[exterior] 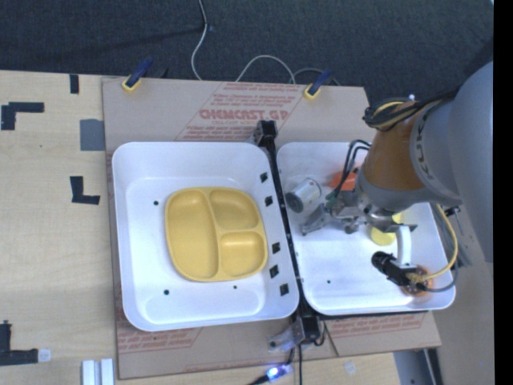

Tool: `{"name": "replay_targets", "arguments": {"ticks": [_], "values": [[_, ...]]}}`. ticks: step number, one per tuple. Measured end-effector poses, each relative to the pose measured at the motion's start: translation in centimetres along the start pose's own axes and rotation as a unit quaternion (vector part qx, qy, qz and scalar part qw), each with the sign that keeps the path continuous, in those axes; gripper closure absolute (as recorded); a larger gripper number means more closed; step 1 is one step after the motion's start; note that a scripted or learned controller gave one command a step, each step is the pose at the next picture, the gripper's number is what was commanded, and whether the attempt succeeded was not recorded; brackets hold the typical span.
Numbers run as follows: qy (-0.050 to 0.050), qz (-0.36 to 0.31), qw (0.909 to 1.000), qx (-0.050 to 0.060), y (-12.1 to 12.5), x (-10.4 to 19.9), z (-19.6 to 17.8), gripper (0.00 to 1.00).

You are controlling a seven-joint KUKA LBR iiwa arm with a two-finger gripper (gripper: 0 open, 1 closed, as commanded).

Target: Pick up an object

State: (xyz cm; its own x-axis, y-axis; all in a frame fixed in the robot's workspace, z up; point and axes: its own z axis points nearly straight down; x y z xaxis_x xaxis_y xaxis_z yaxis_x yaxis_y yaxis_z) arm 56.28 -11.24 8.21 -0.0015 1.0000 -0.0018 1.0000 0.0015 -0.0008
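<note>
The gripper [319, 217] is down inside the right bin [353, 283], near that bin's left wall. From here I cannot tell whether it is open or closed, and nothing is visibly held in it. A small metal cup [303, 193] lies on its side just beyond the gripper, toward the bin's far left corner, very close to it; whether the two touch is hard to judge at this angle. An orange piece [345, 181] sits further along the far side, tight against the arm [401, 155], and a yellow object [383, 233] peeks out from under the wrist near the middle of the bin.

The left bin [136, 215] carries a yellow plate [215, 233] with three compartments, lying flat in its middle.

Both bins rest on a brown sheet [240, 115] printed in red; the largest line looks like "CHEMCAST GP", repeated in smaller lettering. Two yellow and blue clamps [136, 74] pin its far edge. The counter [48, 255] is pale wood with black tape marks [80, 191] on the left, and dark carpet [321, 14] lies beyond, crossed by a thin white cable [196, 46].
</note>
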Motion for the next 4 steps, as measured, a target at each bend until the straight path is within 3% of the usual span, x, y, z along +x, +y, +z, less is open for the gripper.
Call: {"name": "replay_targets", "arguments": {"ticks": [1, 3, 4], "values": [[0.000, 0.000, 1.0000, -0.001, 0.1, 0.0, -1.3, 1.00], [0.001, 0.000, 1.0000, -0.003, 0.7, 2.0, -12.3, 1.00], [0.001, 0.000, 1.0000, -0.002, 0.7, 2.1, -15.2, 1.00]]}}
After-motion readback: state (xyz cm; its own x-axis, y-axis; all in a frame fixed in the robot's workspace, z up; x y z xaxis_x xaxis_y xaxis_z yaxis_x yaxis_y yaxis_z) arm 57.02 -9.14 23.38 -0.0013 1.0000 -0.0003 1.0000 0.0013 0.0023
